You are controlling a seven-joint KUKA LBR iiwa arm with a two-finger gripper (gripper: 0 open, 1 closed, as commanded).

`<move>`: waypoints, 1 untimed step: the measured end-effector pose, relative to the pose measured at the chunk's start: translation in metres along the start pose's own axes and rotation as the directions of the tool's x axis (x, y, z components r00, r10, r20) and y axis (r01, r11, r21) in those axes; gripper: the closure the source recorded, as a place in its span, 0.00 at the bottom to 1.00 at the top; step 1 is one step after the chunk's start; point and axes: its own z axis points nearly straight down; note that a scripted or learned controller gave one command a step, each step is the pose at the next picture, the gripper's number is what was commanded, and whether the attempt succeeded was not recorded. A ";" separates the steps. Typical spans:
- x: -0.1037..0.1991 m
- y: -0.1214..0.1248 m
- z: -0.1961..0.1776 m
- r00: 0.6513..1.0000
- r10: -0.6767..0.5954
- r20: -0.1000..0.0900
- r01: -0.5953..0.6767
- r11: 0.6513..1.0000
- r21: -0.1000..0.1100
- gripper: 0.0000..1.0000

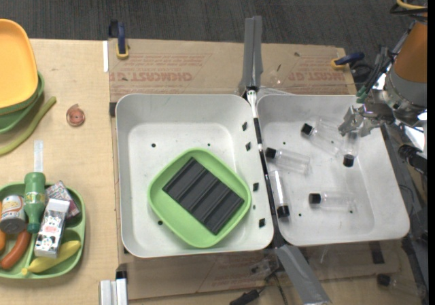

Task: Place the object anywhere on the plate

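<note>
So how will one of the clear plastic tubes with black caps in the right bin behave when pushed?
The clear plastic tube with a black cap lies on its side, so it would probably roll across the right white bin's smooth floor. It looks empty, so likely light. Its glossy, round wall may slip from the gripper.

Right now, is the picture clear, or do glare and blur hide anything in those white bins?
In the camera view the light is even and soft, with faint shadows. The clear plastic vials with black caps nearly vanish against the right white bin. The green plate with its dark ribbed insert is sharp. The metal gripper looks slightly smeared and catches bright glints.
</note>
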 end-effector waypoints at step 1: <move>0.000 0.000 0.000 1.000 0.000 0.000 0.000 1.000 0.000 0.00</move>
